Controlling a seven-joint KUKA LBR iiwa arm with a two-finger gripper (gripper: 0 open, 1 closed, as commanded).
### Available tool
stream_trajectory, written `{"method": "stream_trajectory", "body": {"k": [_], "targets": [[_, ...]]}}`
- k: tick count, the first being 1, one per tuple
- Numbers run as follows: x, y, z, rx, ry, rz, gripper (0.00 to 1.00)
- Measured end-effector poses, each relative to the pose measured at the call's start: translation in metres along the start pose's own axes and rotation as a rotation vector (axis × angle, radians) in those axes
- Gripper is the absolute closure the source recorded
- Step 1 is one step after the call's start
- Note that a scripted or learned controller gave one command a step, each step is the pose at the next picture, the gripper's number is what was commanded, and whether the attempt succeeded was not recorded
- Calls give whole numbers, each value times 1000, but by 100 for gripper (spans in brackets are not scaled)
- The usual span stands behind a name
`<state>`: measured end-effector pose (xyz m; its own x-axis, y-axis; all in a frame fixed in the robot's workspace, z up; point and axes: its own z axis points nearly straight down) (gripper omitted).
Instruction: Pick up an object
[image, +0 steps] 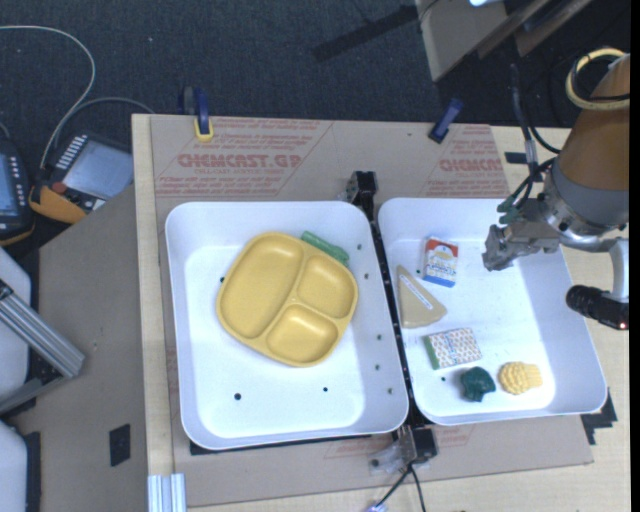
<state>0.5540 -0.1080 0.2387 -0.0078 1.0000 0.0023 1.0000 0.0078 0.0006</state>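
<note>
Claw (497, 252) over right bin (560, 300); carton (440, 262) just at its 9 o'clock, upright. Can't tell the claw's state.

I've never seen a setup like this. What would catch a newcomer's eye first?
Probably the big yellow plate with three compartments, lying in the left bin. Next, the grey and orange arm coming in from the right, its gripper above the right bin. That bin holds a scatter of small things, among them a yellow corn cob near its front edge.
</note>
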Motion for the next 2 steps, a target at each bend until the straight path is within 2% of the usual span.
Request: {"method": "stream_trajectory", "body": {"k": [2], "targets": [[111,22,25,3,0,2,100]]}}
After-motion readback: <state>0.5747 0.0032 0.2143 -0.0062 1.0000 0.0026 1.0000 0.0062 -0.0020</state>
